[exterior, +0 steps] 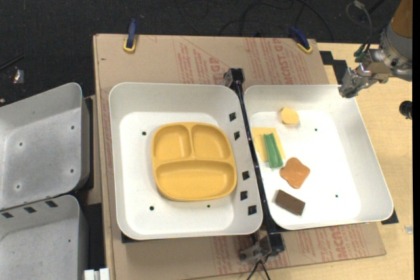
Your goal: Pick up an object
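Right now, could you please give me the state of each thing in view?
Tray: upright, nothing in its compartments.
Yellow piece: lying loose.
Green stick: flat on a yellow strip.
Orange piece: lying loose.
Brown block: flat.
Gripper: above bin corner.

The two bins (131, 220) were plain white, each dotted with a few small dark holes, and black clips marked the seam between them. The left bin held a divided tray (194, 162) of uniform mustard yellow. In the right bin, a small rounded piece (289, 117) was pale yellow-orange, a flat strip (265, 145) was light yellow, and the bar (273, 149) lying on it was green. A lobed piece (295, 172) was orange, and a rectangular block (289, 202) was dark brown. The board (172, 62) beneath was tan with faded red lettering. The gripper (348, 86) was metallic grey.
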### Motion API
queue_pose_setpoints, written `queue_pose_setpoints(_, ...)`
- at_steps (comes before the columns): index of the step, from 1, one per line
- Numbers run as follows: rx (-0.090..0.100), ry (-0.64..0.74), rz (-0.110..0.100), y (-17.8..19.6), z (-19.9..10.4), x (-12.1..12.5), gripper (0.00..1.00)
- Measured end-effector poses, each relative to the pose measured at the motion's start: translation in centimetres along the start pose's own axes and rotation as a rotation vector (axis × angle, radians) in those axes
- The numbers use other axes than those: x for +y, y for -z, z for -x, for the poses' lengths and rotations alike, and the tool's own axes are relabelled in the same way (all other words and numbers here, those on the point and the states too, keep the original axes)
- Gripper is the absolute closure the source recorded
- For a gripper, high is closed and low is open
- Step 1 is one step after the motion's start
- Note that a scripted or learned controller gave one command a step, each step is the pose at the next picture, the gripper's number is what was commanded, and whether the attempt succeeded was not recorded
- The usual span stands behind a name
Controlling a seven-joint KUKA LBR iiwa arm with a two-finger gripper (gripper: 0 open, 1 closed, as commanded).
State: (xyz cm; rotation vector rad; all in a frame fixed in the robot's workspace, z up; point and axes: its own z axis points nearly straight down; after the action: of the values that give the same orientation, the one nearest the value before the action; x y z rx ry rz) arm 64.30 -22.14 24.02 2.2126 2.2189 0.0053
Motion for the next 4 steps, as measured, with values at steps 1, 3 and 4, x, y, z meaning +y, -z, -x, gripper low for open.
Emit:
queue_pose_setpoints(1, 0.000, 0.000, 0.000, 5.3, 0.0, 0.2, 1.00)
queue_pose_setpoints(3, 0.006, 0.004, -0.012, 2.5, -11.2, -4.2, 1.00)
queue_pose_setpoints(4, 0.004, 0.004, -0.010, 2.5, -16.1, -5.6, 1.00)
